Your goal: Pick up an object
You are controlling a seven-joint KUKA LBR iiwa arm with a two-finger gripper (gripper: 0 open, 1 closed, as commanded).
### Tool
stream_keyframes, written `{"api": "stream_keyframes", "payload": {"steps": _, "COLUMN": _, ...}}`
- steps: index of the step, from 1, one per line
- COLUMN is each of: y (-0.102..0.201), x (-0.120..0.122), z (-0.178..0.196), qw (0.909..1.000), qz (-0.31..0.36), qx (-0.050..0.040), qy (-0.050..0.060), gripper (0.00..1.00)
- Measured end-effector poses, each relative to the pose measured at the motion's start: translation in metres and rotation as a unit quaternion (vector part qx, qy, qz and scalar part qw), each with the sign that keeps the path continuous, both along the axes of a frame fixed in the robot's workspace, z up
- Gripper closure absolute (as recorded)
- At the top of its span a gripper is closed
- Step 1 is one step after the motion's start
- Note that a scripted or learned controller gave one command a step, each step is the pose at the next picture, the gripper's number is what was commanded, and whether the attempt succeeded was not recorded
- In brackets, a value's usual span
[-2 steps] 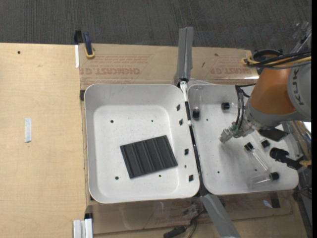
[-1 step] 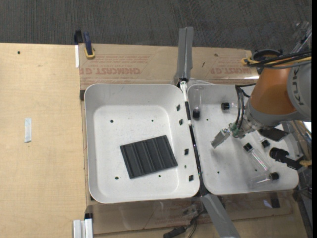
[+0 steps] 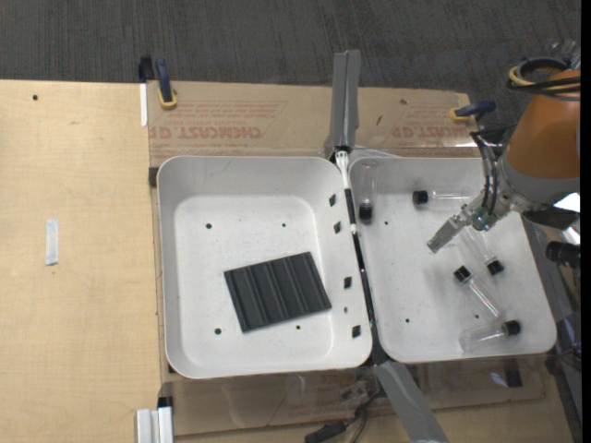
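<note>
Several clear plastic tubes with black caps lie in the right bin (image 3: pixel 397 330). One tube (image 3: pixel 363 201) rests against the bin's left wall, and another (image 3: pixel 432 196) lies near the back. Two tubes (image 3: pixel 478 293) (image 3: pixel 487 252) lie near the middle right. One more tube (image 3: pixel 486 336) lies at the front right. My gripper (image 3: pixel 462 227) hangs over the middle of the right bin, just above and left of the middle tubes, below the arm's orange band (image 3: pixel 545 132). Nothing is visibly held in it.
The left bin (image 3: pixel 185 247) holds a black ridged mat (image 3: pixel 277 291). A grey divider bar (image 3: pixel 345 100) runs between the bins at the back. Clamps (image 3: pixel 162 86) (image 3: pixel 469 111) sit on the cardboard behind. Bare wooden bench (image 3: pixel 74 247) lies to the left.
</note>
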State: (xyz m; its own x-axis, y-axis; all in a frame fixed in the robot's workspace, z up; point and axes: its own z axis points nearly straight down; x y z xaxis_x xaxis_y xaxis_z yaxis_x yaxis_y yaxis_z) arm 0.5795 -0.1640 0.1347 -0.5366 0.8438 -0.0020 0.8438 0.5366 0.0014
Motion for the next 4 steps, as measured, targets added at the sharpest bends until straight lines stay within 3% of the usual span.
{"api": "stream_keyframes", "payload": {"steps": 1, "y": -0.059, "x": 0.070, "z": 0.042, "qw": 0.9944, "qz": 0.106, "qx": -0.0011, "qy": -0.001, "gripper": 0.00}}
{"api": "stream_keyframes", "payload": {"steps": 2, "y": -0.059, "x": 0.072, "z": 0.022, "qw": 0.9955, "qz": 0.095, "qx": -0.0003, "qy": 0.000, "gripper": 0.00}}
{"api": "stream_keyframes", "payload": {"steps": 3, "y": -0.058, "x": 0.077, "z": -0.030, "qw": 0.9988, "qz": 0.049, "qx": 0.0001, "qy": 0.000, "gripper": 0.00}}
{"api": "stream_keyframes", "payload": {"steps": 4, "y": -0.024, "x": 0.078, "z": -0.042, "qw": 0.9983, "qz": 0.058, "qx": -0.0001, "qy": 0.001, "gripper": 0.00}}
